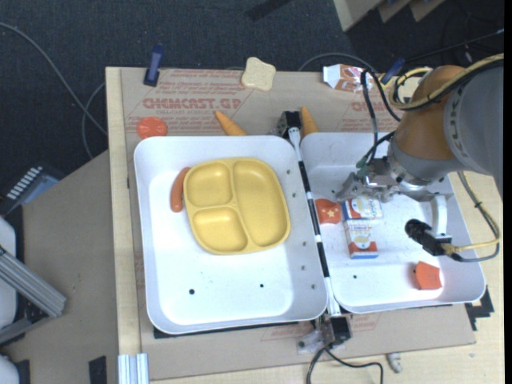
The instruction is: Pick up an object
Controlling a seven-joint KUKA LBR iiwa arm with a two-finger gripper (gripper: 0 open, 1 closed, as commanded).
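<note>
In the right bin a small white carton with red and blue print lies flat near the middle. A little red piece rests just left of it by the bin's left wall. An orange block sits near the front right corner. My gripper hangs low over the far end of the carton, right at its top edge, with the grey and orange arm coming in from the right. From this angle I cannot tell whether it touches the carton.
The left bin holds a yellow divided plate with a red sausage beside it. Behind the bins on the bench lie a bread slice, a carrot, an orange disc and a blue clip. Cables trail off the arm.
</note>
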